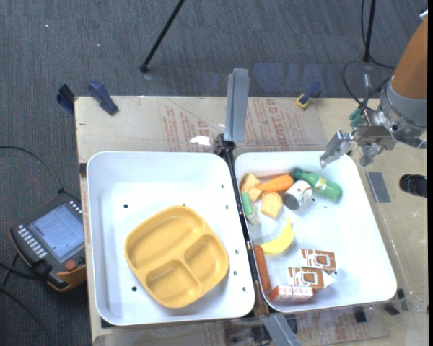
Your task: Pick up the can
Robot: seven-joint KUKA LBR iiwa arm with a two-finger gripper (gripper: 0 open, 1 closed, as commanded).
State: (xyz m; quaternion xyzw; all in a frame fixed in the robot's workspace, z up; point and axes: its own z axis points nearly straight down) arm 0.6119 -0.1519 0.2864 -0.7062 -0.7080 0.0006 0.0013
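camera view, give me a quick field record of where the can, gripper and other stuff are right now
can: lying on its side in the right bin, open end toward the camera
can neighbours: green bottle just behind it, carrot to its left
gripper: above the right bin's far edge, apart from the can, holding nothing
other items in right bin: banana, two juice cartons
left bin: holds a yellow divided plate
task state: can not yet picked up
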